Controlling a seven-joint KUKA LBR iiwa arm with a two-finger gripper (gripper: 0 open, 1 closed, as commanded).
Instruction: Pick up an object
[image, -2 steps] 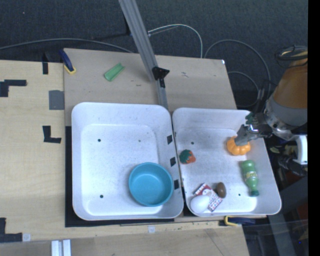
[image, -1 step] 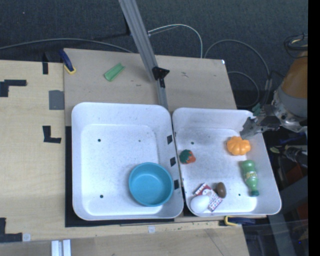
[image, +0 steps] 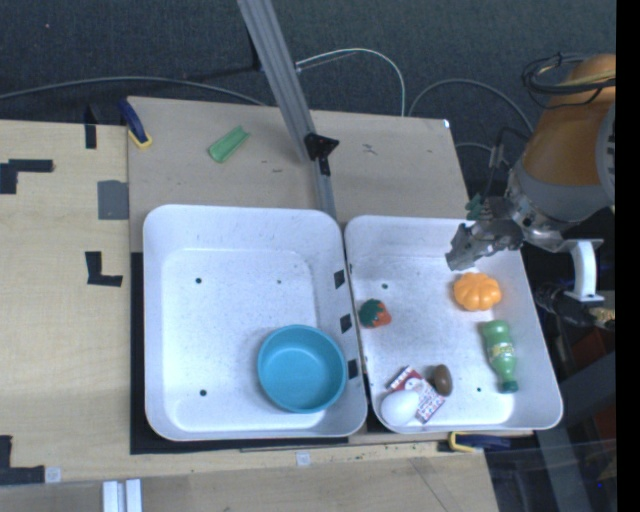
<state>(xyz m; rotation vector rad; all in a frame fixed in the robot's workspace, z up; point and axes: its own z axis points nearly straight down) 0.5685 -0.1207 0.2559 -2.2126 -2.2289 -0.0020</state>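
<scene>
Jaws (image: 468, 250) hovering over right bin (image: 400, 245), spread unclear; orange pumpkin (image: 476, 291) just below, likely target. Nothing gripped.

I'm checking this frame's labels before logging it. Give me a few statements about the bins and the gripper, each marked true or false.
1. The blue bowl sits in the left bin. True.
2. The orange pumpkin toy lies in the left bin. False: it lies in the right bin.
3. The gripper hangs above the right bin's far right part, near the pumpkin toy. True.
4. The green bottle stands on the bench outside the bins. False: it lies in the right bin.
5. A green block lies on the bench beyond the bins. True.
</scene>
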